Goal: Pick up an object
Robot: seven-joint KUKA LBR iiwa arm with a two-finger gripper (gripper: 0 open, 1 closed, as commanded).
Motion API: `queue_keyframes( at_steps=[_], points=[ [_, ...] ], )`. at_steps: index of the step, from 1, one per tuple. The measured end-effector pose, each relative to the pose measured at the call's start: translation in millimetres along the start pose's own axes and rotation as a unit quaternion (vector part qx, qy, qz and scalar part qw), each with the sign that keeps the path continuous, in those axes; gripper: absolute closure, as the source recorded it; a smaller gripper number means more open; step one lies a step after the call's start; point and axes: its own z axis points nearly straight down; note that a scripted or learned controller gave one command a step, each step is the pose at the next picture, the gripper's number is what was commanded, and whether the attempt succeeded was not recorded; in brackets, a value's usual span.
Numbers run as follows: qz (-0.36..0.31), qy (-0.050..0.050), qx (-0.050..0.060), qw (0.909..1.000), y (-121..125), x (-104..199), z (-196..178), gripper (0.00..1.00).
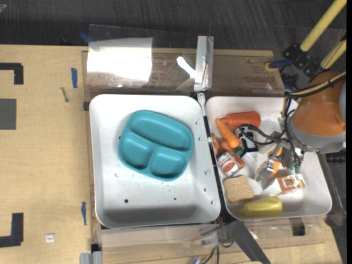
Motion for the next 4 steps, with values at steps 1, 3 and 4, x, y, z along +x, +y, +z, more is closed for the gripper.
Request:
queue_keyframes(
  at_steps=[1,3,4],
  points=[
    [-0.001,-0.006,-0.001,1.0,1.7,-3.4,-13.2,1.0],
    [0.064,0.002,0.001,0.998,42.6,12.1,-166.9,0.0],
    [0.06,0.002,0.001,0.9982,15.4,5.3,-7.2,0.0]
  ],
)
